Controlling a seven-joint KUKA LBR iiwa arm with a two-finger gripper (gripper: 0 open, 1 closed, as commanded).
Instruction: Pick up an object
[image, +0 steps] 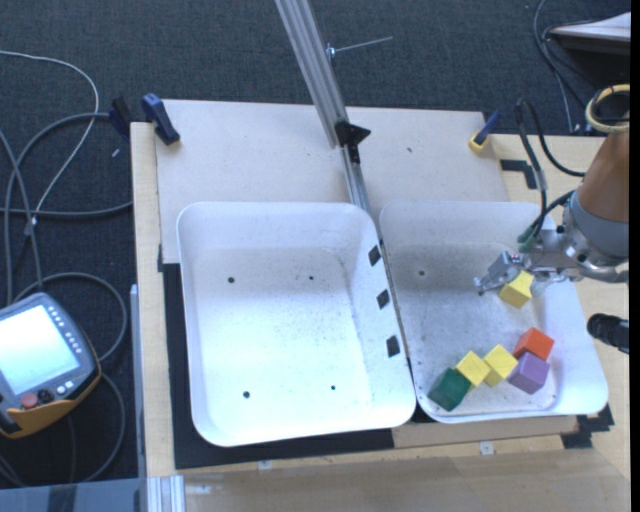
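Note:
My gripper (512, 278) hangs over the right part of the right bin (440, 300), reaching in from the right. A small yellow cube (518, 291) sits between its fingers, and they look shut on it. Further cubes lie clustered at the bin's near right corner: an orange one (535, 343), a purple one (530, 373), two yellow ones (499, 362) (472, 368) and a green one (451, 388).
The left bin (280, 320) stands beside the right one, split from it by a raised rim with black clips (383, 298). A metal pole (318, 75) slants over the back of the bench. Cables and a teach pendant (40, 360) lie on the floor at the left.

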